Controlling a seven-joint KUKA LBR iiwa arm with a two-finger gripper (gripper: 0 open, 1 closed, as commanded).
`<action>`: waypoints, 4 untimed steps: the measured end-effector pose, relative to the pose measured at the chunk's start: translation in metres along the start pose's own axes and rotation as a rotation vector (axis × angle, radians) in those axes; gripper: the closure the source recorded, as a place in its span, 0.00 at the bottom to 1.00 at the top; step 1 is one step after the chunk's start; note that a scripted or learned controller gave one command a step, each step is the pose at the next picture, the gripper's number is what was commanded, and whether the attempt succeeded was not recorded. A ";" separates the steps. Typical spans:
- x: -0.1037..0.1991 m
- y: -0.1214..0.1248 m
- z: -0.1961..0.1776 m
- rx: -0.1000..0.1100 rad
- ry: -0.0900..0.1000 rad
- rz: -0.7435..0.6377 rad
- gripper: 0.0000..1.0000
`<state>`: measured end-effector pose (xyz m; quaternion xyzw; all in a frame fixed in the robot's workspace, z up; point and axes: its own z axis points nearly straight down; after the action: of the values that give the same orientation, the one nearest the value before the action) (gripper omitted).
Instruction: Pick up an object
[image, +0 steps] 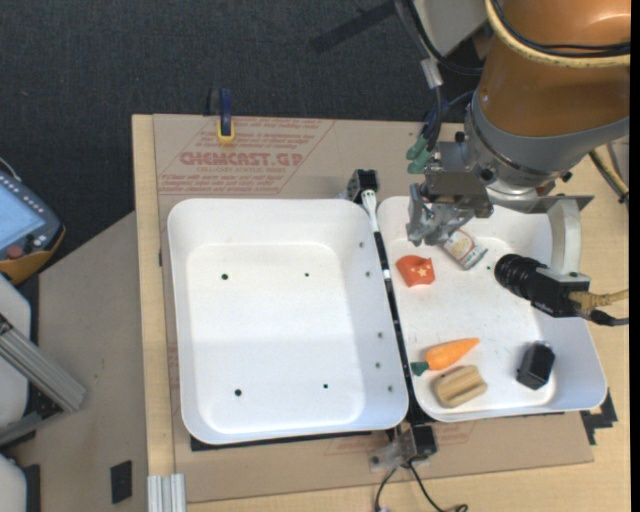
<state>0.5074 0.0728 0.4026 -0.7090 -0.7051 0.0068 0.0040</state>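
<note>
Hovering low in the right bin (575, 395), the hand (432, 228) grips nothing I can see, though how its jaws stand I cannot tell, with the red strawberry-like toy (416, 270) just below and slightly left of it.

In my right bin (575, 385) lie a red block (416, 270), a carrot (452, 352), a tan bread piece (459, 385), a black block (536, 365) and a small labelled jar (462, 249).

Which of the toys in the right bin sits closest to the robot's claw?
The small white-and-tan labelled object, right beside the gripper. The red strawberry-like toy lies just below; the orange carrot lies farther.
</note>
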 end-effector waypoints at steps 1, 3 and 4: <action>0.025 0.012 0.063 -0.006 0.003 -0.007 1.00; 0.038 -0.029 -0.032 -0.028 0.008 -0.008 1.00; 0.095 -0.002 -0.016 -0.017 0.005 -0.011 1.00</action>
<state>0.5060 0.1675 0.4182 -0.7052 -0.7091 -0.0010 0.0000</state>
